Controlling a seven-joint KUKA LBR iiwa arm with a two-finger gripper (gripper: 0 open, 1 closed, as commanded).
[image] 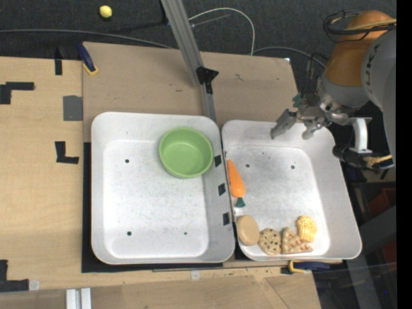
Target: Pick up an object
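Tool apparently spread, bare, over right bin's far edge, carrot well apart

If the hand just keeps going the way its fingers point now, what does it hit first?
Probably the bare floor of the right bin, near its back rim. The open hand points down there with nothing between its fingers; the carrot lies off to the side. Depth is uncertain.

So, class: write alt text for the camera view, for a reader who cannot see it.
A robot arm's open gripper hovers over the right bin's far edge; a carrot and snacks lie at its left and near sides. A green bowl sits in the left bin.
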